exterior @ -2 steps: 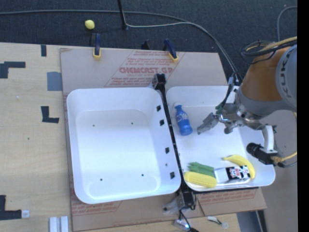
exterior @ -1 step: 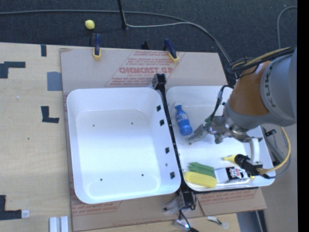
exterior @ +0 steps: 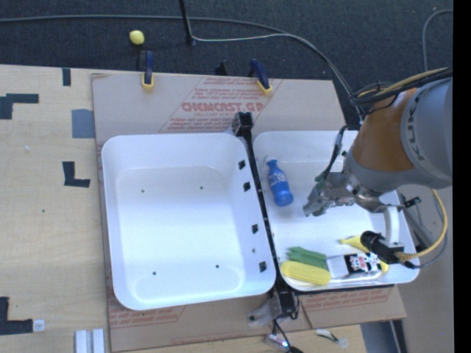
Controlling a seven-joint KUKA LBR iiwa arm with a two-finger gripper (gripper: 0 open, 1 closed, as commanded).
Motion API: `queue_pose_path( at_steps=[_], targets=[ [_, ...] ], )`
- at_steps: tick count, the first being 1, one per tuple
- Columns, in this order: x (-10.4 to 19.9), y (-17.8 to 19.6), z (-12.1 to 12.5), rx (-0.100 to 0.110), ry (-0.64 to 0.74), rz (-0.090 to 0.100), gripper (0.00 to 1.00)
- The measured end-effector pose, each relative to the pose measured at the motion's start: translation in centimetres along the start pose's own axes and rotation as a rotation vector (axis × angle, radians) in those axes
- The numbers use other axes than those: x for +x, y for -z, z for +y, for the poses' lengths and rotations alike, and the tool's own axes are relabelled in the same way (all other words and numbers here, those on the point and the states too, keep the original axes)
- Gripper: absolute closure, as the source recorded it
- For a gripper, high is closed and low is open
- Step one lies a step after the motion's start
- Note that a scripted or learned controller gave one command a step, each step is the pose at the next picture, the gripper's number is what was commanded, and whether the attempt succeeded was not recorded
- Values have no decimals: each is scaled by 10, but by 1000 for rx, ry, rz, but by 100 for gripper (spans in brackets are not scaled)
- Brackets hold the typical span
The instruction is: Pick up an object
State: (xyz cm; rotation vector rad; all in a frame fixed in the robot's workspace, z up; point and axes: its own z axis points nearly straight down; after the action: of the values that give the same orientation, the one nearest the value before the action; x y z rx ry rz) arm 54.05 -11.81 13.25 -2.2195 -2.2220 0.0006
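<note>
Camera view, small blue bottle [exterior: 278, 183], white-capped, lying in right bin [exterior: 309, 142]

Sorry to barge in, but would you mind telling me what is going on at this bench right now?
The arm reaches in from the right, with its gripper low over the right bin, just right of a blue bottle. Nothing shows between its fingers. A corn cob, a green item and a small box lie along that bin's near edge. The left bin sits beside it.
</note>
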Motion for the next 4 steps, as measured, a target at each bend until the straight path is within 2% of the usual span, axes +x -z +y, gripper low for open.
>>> queue_pose_path(
  at_steps=[2, 3, 4],
  targets=[
    [-8, 94, 0, -5, -1, -1, 100],
    [-8, 115, 1, -2, -1, -1, 100],
    [46, 120, 16, -1, 4, 1, 100]
  ],
)
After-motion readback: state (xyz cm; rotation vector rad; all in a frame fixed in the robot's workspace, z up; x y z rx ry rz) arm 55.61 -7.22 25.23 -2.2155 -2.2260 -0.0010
